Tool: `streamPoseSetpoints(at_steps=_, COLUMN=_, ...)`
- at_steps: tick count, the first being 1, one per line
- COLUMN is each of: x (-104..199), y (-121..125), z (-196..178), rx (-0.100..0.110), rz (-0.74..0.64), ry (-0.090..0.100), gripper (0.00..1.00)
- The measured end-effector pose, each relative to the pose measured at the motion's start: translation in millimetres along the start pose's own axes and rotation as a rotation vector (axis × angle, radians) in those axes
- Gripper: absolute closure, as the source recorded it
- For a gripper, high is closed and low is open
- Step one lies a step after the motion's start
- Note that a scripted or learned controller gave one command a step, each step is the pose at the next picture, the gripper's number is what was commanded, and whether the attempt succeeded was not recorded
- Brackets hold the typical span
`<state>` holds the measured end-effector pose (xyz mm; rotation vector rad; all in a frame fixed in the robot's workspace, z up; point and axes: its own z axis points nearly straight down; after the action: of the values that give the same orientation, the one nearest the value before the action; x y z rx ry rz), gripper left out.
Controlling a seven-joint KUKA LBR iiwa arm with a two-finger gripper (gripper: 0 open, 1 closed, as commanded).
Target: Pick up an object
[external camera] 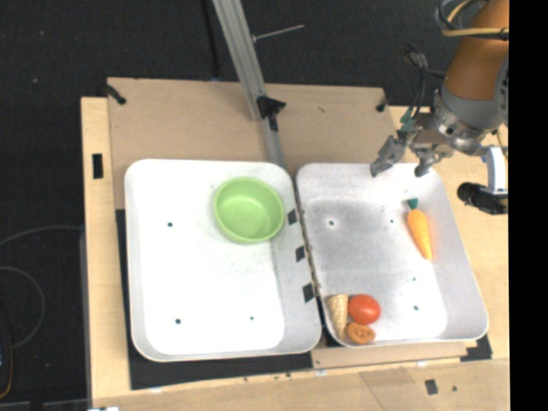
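Hand point(401, 163), fingers spread wide and empty, above the right white bin's point(377, 204) far edge; we judge the small orange plastic carrot point(419, 232) just below it likely to roll from a misaligned pinch.

Carrot point(419, 233) flat in right bin point(360, 187)

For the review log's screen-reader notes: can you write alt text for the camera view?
The gripper hangs open over the right bin's far edge, holding nothing. That bin holds a carrot near its right wall and a tomato by its near edge; the left bin holds a green bowl.
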<state>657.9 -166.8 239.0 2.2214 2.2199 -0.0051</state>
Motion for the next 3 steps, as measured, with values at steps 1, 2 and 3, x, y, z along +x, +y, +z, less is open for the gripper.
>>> streamPoseSetpoints(at_steps=1, x=2.1, y=-0.2, z=42.4, rx=0.001, rz=0.000, ry=0.000, gripper=0.00)
streamPoseSetpoints(at_steps=2, x=6.4, y=-7.9, z=89.4, rx=0.002, rz=0.001, ry=0.001, gripper=0.00)
streamPoseSetpoints(at_steps=3, x=5.5, y=-5.7, z=74.5, rx=-0.006, rz=0.003, ry=0.001, gripper=1.00)
